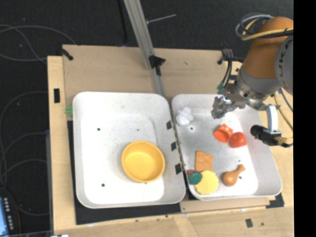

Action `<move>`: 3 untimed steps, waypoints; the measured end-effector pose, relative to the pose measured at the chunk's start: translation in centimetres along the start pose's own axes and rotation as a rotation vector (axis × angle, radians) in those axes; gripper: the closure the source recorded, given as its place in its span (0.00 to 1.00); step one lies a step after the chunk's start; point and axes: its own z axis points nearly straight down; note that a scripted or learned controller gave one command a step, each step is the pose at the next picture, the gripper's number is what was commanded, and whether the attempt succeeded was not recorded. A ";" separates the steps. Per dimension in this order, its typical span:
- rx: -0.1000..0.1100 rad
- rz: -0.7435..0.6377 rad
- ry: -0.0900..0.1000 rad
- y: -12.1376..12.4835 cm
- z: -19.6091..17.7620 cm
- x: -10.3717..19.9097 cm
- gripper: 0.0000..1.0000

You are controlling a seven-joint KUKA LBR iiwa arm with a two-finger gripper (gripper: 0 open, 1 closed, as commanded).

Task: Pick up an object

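the task names no one object, so the likeliest target by position is the orange piece [223, 133], which lies in the right bin [264, 174] just below the claw [219, 107] and touches a red piece [237, 139] on its far side. the claw hangs over the bin's upper part, above that orange piece and apart from it; nothing sits between its tips, and whether it is wide or narrow i cannot tell from this slant. that spot looks like a staging point for a straight drop, though the red piece pressed against the target could crowd one finger. further from the orange piece, toward the bin's near edge, lie a tan slab [203, 160], a yellow round [207, 182] with a green bit [195, 177] touching it, and a brown pear shape [232, 176]; a white lump [184, 116] rests up by the divide between the bins. beyond that divide the left bin [94, 117] holds a yellow bowl [143, 161], upright. both bins sit side by side on a pale wooden bench [108, 63], a metal rail [140, 26] slants across its back, and the floor around is dark with loose cables [19, 38].
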 end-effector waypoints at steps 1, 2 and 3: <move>-0.001 -0.001 0.001 0.1 -0.3 0.0 1.00; 0.000 -0.008 0.003 -1.5 -1.7 5.0 1.00; 0.001 -0.008 0.001 -2.6 -1.0 10.5 1.00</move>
